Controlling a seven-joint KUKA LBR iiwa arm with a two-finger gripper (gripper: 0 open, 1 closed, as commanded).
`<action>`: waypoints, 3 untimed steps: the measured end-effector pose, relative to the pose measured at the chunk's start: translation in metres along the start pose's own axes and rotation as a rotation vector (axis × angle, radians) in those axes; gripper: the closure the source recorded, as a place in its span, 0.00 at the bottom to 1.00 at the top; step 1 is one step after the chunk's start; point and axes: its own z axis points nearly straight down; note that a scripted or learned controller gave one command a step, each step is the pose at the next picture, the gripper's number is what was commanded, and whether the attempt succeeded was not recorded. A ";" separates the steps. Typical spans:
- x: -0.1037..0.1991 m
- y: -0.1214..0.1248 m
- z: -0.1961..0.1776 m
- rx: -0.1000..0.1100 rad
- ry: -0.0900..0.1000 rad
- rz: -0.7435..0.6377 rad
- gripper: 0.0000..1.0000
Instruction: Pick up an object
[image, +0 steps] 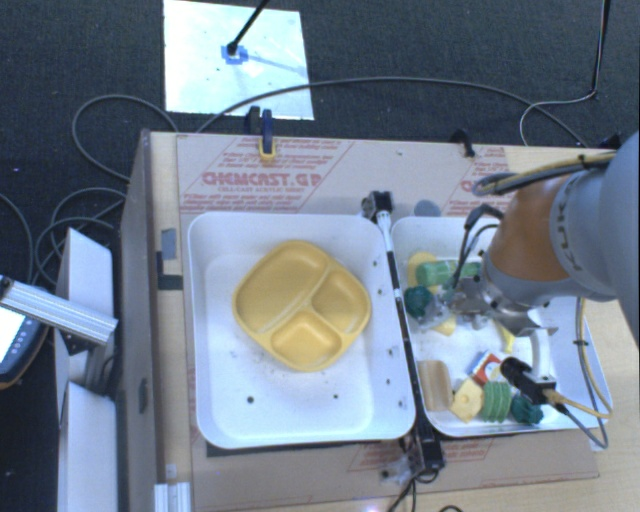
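My gripper (455, 300) reaches down into the upper left part of the right bin (575, 425), and the arm's grey wrist and orange band cover much of that bin. Close beside the gripper lie a light green cylinder (435, 272), a dark green piece (416, 299) and a yellow piece (420, 260). Along the bin's front edge lie a tan block (435, 380), a yellow lump (466, 401), a green ridged object (494, 400), a small dark green piece (526, 410) and a red and white item (485, 366). I cannot make out anything held.
The left bin (230, 415) holds a yellow divided plate (302, 304) near its middle. A black divider rail (395, 300) runs between the bins. Cables (585, 395) trail off the arm over the right bin's front right corner.
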 end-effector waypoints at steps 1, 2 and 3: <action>-0.036 -0.067 0.006 -0.002 0.000 0.001 0.00; -0.047 0.035 0.005 -0.004 0.000 -0.002 0.00; -0.066 -0.054 0.006 -0.001 0.001 0.001 0.00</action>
